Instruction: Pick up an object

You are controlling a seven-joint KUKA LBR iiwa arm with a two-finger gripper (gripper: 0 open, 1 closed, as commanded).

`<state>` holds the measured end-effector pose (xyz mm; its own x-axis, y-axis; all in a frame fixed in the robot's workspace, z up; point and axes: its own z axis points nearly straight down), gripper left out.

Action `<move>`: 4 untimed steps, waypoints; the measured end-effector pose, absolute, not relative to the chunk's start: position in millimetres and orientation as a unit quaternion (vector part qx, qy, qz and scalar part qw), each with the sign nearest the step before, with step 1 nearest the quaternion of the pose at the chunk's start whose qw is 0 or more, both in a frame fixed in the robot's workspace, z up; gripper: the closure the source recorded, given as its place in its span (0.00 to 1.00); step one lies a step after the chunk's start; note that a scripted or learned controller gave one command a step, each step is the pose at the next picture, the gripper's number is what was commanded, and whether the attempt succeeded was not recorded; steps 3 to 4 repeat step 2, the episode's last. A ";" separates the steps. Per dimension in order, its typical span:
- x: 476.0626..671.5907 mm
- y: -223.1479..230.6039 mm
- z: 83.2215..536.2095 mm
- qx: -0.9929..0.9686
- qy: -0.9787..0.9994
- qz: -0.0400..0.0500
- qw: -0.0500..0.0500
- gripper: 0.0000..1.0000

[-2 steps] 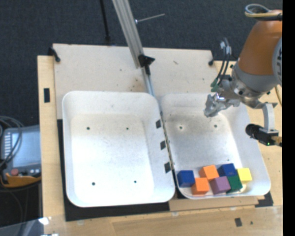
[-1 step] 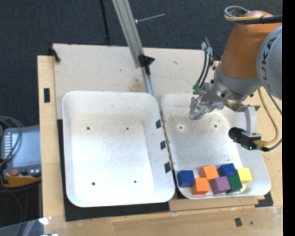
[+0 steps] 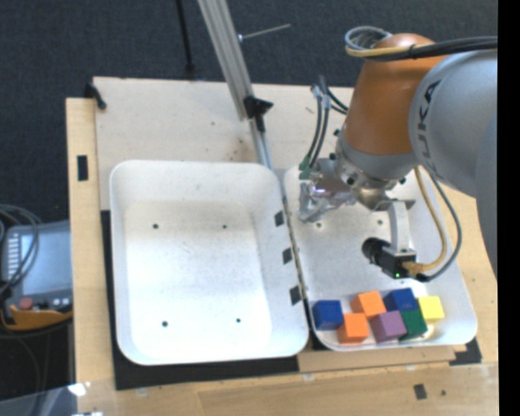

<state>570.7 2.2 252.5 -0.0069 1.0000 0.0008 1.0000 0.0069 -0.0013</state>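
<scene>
Right now I am in the approach step: my tool (image 3: 315,204) hangs over the upper left of the right bin (image 3: 347,254), near the wall it shares with the left bin (image 3: 199,258), and I cannot tell how it is set. Nothing is picked yet, for the blocks lie clustered at the bin's near edge, the blue block (image 3: 328,313) and the orange block (image 3: 354,327) closest, so I judge the next move calls for travel toward them and a descent. My arm (image 3: 416,85) reaches in from the right, wrist bent down over the worktop (image 3: 156,120).
</scene>
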 end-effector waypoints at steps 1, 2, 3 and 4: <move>563.2 44.6 240.7 -0.705 -0.709 0.000 0.001 1.00; 545.1 92.4 243.3 -0.704 -0.710 0.000 0.001 1.00; 545.1 92.4 243.3 -0.704 -0.710 0.000 0.001 1.00; 545.1 92.4 243.3 -0.704 -0.710 0.000 0.001 1.00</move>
